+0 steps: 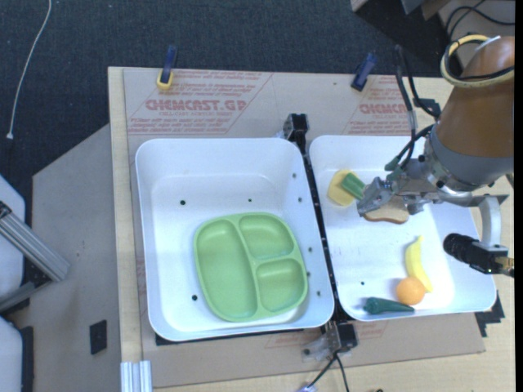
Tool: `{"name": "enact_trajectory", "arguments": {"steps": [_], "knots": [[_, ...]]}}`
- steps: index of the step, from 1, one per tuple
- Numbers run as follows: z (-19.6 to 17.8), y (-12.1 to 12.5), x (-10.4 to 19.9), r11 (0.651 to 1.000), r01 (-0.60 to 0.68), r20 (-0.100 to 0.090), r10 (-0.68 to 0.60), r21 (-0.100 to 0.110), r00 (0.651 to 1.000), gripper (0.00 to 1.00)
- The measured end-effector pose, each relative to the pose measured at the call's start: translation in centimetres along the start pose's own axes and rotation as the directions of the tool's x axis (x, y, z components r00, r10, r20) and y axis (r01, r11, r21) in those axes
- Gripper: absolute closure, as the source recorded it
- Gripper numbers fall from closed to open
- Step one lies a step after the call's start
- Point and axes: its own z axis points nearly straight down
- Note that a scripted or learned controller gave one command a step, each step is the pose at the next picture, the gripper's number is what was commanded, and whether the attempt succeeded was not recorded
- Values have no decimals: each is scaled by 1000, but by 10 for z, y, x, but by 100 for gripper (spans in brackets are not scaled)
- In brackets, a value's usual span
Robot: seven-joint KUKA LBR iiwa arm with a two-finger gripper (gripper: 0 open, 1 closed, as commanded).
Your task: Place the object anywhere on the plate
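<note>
- The green plate (247, 265), split into three compartments, lies bare in the left bin (155, 243), well apart from everything loose.
- All the loose things sit in the right bin (470, 305): a tan, bread-like piece (386, 214), a yellow-and-green piece (345, 186) near the bin's far left corner, a banana (417, 261), an orange ball (410, 291) and a dark green piece (387, 305) at the near rim.
- The hand (382, 196) is low over the tan piece, at its upper edge — the likely target, though the task names none. Whether its fingers are spread or pressed together I cannot tell; the metal parts blur against the piece.
- Risk one: the tan piece looks flat and low, so the fingers could skid over its top or nip only an edge, and it would drop on the lift.
- Risk two: the yellow-and-green piece lies just beside the hand, and a slightly off descent could nudge it or catch it instead.
- Risk three: the carry must cross the two bin walls that meet in the middle — too low a path could knock the piece loose before the plate.
</note>
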Motion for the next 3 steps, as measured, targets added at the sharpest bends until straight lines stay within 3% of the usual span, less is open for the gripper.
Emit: {"name": "enact_trajectory", "arguments": {"steps": [2, 3], "knots": [[-2, 1, 108, 1000, -5, 3, 5, -3, 1000, 100], [22, -10, 162, 1000, -1, 2, 1, 4, 1000, 100]]}}
